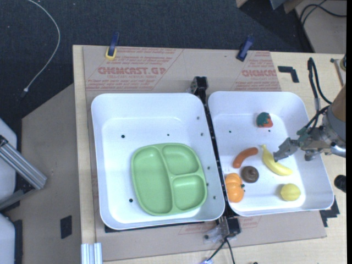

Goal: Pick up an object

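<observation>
Nearest to the camera, at the lower edge of the right bin (313,202), lie the orange fruit (234,187) and the lemon (290,192), both resting on the bin floor. From my screen I judge the pick as not yet done: nothing is lifted. My gripper (287,149) reaches in from the right of the frame, just beside the upper end of the banana (274,163); how it is set I cannot tell. What remains is to close on one object and raise it. At lower centre, the green tray (168,178) sits in the left bin (110,147).
</observation>
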You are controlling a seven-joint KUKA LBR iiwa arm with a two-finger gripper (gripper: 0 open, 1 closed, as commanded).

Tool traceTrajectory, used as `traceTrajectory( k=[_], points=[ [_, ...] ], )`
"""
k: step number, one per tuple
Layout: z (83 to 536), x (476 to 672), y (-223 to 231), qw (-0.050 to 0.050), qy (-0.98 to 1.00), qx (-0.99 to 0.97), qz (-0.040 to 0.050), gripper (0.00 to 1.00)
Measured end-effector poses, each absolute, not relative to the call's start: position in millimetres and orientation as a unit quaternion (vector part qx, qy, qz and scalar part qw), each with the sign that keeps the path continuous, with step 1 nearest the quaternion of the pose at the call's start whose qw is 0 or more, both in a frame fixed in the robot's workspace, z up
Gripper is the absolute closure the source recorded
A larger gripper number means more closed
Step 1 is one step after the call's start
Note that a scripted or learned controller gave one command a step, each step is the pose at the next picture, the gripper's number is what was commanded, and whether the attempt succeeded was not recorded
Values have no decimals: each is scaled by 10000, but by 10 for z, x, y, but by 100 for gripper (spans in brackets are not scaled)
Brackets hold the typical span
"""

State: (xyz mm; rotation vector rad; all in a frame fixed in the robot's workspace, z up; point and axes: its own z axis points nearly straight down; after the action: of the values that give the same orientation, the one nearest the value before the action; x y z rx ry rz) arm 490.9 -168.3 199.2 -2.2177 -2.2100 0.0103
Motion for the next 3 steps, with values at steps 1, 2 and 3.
traceTrajectory(
  k=[1, 2, 3],
  points=[
    [2046, 4938, -1681, 3, -7071, -7071, 2, 0],
    [1572, 5028, -1696, 12, -7070, -7072, 4, 0],
    [1090, 5081, -1625, 32, -7072, -7070, 12, 0]
  ],
)
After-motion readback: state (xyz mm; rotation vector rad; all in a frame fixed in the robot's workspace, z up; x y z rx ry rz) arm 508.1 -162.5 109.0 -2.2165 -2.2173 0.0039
